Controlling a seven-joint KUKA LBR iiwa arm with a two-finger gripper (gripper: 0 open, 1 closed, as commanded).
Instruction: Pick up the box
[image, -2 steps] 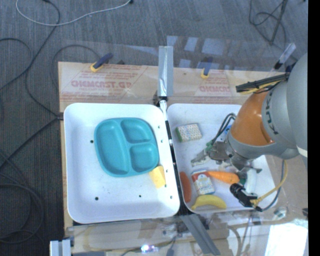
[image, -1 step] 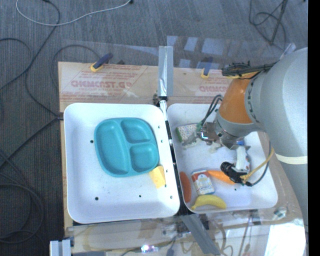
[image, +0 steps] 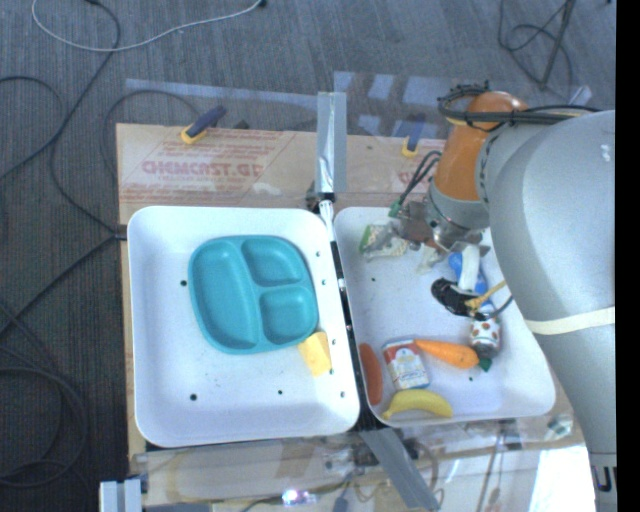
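Nearest my view looms the grey arm (image: 560, 260), filling the right side. From the left I see dark carpet with loose cables (image: 45, 300), then the table (image: 200, 170), the left bin (image: 160, 400) holding a teal tray (image: 252, 292), and the right bin (image: 520, 395). The box (image: 406, 364) lies there between a sausage (image: 371, 373) and carrot (image: 448, 352). The hand (image: 425, 235) hovers at the far edge; I cannot tell its grip.
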